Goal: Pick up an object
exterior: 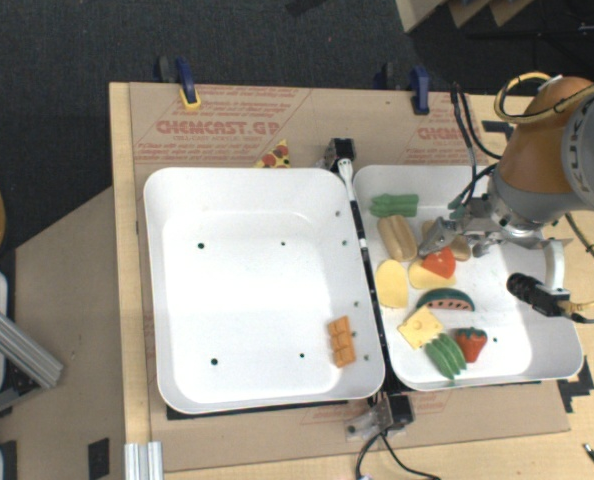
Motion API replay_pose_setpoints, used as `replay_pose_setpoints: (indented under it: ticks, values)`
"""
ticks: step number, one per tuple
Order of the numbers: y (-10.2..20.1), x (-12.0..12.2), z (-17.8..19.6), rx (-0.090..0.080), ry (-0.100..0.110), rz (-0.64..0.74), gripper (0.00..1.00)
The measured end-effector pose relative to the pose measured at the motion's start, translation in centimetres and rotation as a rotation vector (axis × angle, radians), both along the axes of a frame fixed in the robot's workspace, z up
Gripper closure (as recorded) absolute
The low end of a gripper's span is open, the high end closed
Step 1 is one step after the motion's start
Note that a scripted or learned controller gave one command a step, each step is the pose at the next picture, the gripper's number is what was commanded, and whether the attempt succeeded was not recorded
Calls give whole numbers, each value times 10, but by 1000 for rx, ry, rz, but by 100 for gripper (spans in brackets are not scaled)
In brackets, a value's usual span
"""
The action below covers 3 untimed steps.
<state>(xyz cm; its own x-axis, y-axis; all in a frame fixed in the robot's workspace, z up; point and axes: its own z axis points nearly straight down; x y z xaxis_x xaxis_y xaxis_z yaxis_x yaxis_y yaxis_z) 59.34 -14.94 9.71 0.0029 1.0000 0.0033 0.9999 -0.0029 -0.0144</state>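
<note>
Hovering my hand (445, 240) just above the red-and-orange plastic toy wedge (438, 264) mid right-hand white bin (557, 358); its grip I cannot tell

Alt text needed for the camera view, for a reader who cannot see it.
A grey arm's gripper hangs low over the right white bin, by an orange-red toy piece among plastic toy foods. The left white bin holds one small orange block.

Small red-orange toy piece (439, 264) lies in right bin (557, 353), near centre, touching gripper (443, 240) tips.
</note>
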Motion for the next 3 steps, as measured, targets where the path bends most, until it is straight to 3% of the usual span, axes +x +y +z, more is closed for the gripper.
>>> replay_pose_setpoints:
  ticks: [1, 2, 3]
  values:
    - [45, 38, -11, -11, -21, 7, 0]
    - [44, 39, 2, -9, -26, 3, 100]
    - [39, 11, -6, -5, -31, 2, 100]
